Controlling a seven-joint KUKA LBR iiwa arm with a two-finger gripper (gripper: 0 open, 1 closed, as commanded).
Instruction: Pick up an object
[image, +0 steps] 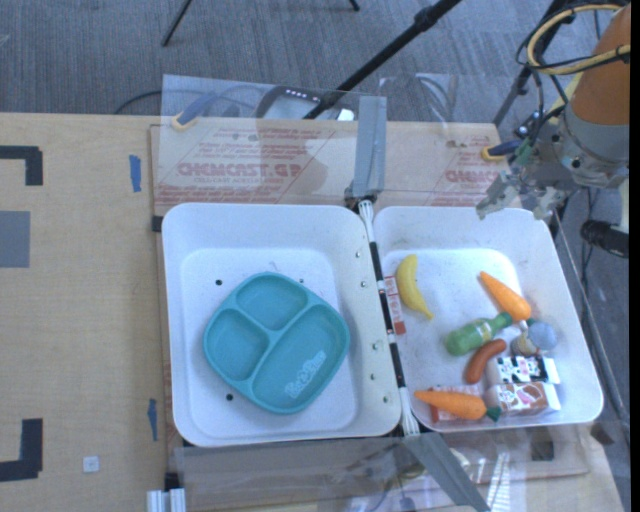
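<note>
Yellow plastic banana (412, 286) lies near the left wall of the right bin (575, 330), looking light, stiff and slick; I'd pinch its middle. My claw (522, 192) hangs above that bin's far rim, carrying nothing; its opening I cannot tell.

The setting was a robotics laboratory. A plywood table (80, 330) carried two shallow white bins (262, 225), fronted and backed by clear acrylic sheets, one stamped with a maker's name (240, 168). Black corner markers (28, 165) and blue tape tabs (135, 172) were fixed to the table top. Tripod legs (400, 45) stood on grey carpet (90, 50) beyond the table, and bundled cables (545, 45) ran to a grey and orange arm (600, 100) at the right.
</note>
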